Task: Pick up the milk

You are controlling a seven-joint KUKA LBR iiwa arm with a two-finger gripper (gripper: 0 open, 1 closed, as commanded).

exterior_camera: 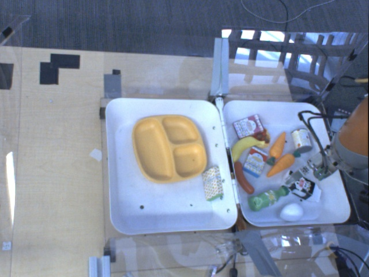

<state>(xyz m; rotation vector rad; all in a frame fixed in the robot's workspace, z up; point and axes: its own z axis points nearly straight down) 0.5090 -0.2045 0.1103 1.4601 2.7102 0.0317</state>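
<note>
The milk looks to be the small black-and-white patterned carton (303, 187), lying in the right bin (337, 212) near its front right corner. My gripper (313, 171) reaches in from the right and hangs just above and behind the carton, close to its upper right edge. Whether it touches the carton is unclear. Nothing shows as lifted; the carton rests on the bin floor.
Around it lie a white egg (292, 212), a green bottle (267, 199), two carrots (280, 165), a can (300, 138), a blue-and-white carton (254, 161), a banana (245, 146), a sausage (243, 178) and a red carton (249, 126). The left bin holds a yellow divided plate (169, 146) and a pouch (212, 183).
</note>
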